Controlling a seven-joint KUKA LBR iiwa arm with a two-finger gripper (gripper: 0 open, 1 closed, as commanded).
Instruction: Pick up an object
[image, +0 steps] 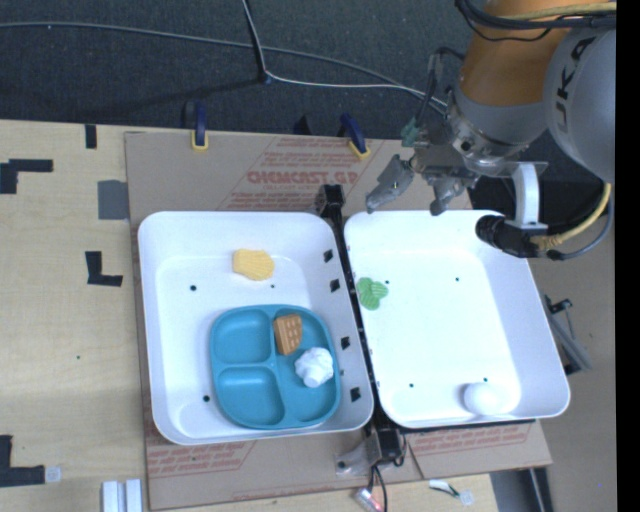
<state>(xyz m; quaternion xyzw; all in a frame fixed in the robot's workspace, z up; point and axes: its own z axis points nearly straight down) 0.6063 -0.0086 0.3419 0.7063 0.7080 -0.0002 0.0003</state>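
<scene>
Grey KUKA arm (590, 90) with dark lettering on its shell, broad orange band (505, 55) above the jaws, metallic wrist flange below it, two dull grey fingers (388, 186), white bracket and black cable fitting beside the jaws

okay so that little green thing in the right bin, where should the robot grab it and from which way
Judging from this view, take the green thing across its middle, coming straight down from above. It looks small and low, lying on the floor of the right bin close against the left wall, so a sideways approach would likely hit that wall. The pincer hangs open above the bin's far edge.
</scene>
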